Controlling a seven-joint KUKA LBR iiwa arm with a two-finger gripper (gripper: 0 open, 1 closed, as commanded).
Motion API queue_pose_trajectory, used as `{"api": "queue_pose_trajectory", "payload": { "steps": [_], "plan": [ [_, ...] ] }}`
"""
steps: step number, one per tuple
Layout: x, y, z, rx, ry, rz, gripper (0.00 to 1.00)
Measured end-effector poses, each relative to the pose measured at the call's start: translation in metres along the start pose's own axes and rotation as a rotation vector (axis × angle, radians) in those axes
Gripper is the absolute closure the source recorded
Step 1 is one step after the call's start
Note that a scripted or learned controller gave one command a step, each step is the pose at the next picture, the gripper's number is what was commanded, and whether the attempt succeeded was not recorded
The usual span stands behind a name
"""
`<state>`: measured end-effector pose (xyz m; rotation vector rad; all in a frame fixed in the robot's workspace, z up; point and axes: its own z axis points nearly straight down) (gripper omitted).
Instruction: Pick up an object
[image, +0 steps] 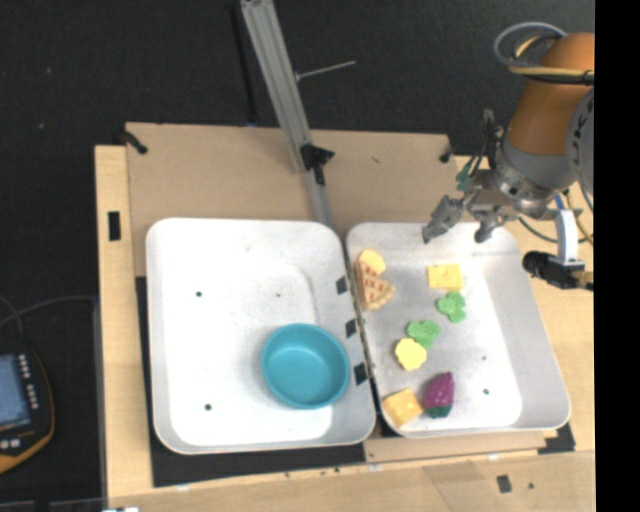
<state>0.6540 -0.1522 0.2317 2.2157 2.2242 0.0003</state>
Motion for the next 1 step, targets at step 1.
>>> {"api": "queue_pose_trajectory", "payload": {
  "steps": [1],
  "plan": [
    [-0.0004,-0.0001,-0.0001,0.0,-0.001,0.0,0.0]
  ]
}}
